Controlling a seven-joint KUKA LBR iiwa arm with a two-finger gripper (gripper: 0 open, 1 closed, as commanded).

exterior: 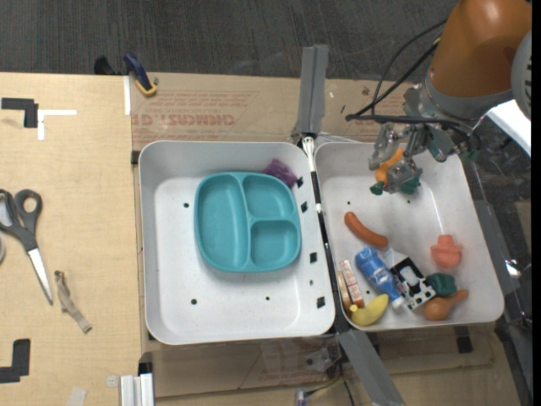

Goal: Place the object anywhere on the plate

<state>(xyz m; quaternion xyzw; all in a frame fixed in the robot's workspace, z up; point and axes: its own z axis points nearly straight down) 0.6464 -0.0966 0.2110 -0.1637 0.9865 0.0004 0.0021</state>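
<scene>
Arm [482, 41]: comes in from the 2 o'clock corner of the view; the orange band sits high at the right, and the wrist drops toward the upper part of the right bin.
Gripper [396, 174]: hangs over the right bin's 12 o'clock end, fingers pointing down; cables loop beside it toward 10 o'clock.
Fingers: closed in on a small orange piece, the carrot [385, 174], which shows between them, with a bit of green at the tips; it looks lifted clear of the bin floor.
Plate [248, 222]: teal, three compartments, lying flat in the middle of the left bin [165, 252]; all compartments bare.
Purple object [281, 172]: at the plate's 1 o'clock, against the left bin's far wall, just beside the plate rim.
Right bin [482, 227]: holds the loose items below the gripper.
Sausage [365, 230]: toward 7 o'clock from the gripper, lying at a slant, apart from it.
Pink object [445, 251]: at the bin's 3 o'clock side.
Blue bottle [374, 271]: near the bin's 6 o'clock, with a yellow banana [368, 312] just below it.
Black-and-white item [412, 283]: right of the bottle, touching a dark green piece [439, 283] and an orange-brown piece [439, 308].
Scissors [27, 235]: on the bench at 9 o'clock, well apart from both bins.
</scene>
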